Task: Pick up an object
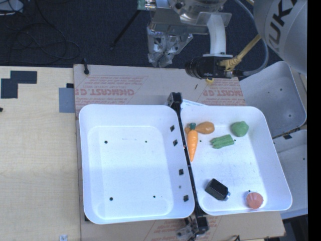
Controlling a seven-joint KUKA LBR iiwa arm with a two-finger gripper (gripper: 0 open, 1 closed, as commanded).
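arm (281,14) cut off at top edge, claw (161,59) tips blurred

Bright, even light glares off the white bins (128,114); dark background, slightly soft focus.

Silver-grey arm (281,19) with dark KUKA lettering, white hose, yellow cable — metallic end effector (161,59)

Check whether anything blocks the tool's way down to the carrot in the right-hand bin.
Nothing visible does. The tool hangs above the bench, beyond the bins' far edge. The carrot lies uncovered by the divider; an orange piece touches its top end, and the green block lies apart to its right.
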